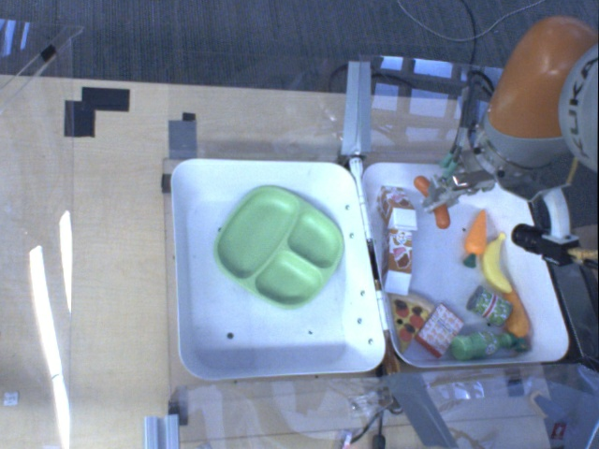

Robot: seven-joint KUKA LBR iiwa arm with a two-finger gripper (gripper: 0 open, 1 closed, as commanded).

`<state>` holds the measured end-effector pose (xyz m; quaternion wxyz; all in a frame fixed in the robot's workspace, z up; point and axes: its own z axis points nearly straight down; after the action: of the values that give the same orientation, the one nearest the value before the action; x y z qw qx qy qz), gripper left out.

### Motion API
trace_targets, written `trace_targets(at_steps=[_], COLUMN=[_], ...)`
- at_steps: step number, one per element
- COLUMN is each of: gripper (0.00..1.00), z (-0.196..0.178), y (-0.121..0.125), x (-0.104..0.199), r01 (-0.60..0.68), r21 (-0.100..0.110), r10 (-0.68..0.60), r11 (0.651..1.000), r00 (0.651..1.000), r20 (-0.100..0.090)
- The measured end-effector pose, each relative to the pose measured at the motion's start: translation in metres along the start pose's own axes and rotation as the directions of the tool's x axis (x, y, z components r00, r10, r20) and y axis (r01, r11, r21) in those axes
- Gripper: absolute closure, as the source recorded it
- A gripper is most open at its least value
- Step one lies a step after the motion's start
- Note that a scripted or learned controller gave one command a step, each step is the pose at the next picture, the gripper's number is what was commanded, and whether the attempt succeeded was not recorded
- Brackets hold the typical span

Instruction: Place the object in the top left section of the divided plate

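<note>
The green divided plate (pixel 245 267) lies in the middle of the left bin (pixel 201 335), with one large section on its left and two smaller ones on its right, all bare. My gripper (pixel 449 183) hangs low over the back left corner of the right bin (pixel 552 344). It is directly above a small orange-red sausage-shaped toy (pixel 440 216), whose ends stick out on either side of it. I cannot tell whether it touches that toy.
The right bin holds several toy foods: a printed carton (pixel 398 204), a second carton (pixel 401 248), a pizza slice (pixel 410 314), a red box (pixel 440 330), a green bottle (pixel 473 346), a can (pixel 489 302), a banana (pixel 493 265) and a carrot (pixel 477 232).
</note>
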<state>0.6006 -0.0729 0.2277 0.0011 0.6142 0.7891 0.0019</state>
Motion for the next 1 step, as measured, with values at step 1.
trace_targets(at_steps=[1], gripper=[0.0], z=[0.0], y=[0.0], x=[0.0], r01=[0.0], r21=[0.0], r10=[0.0], r11=[1.0], r00=[1.0], r20=[0.0])
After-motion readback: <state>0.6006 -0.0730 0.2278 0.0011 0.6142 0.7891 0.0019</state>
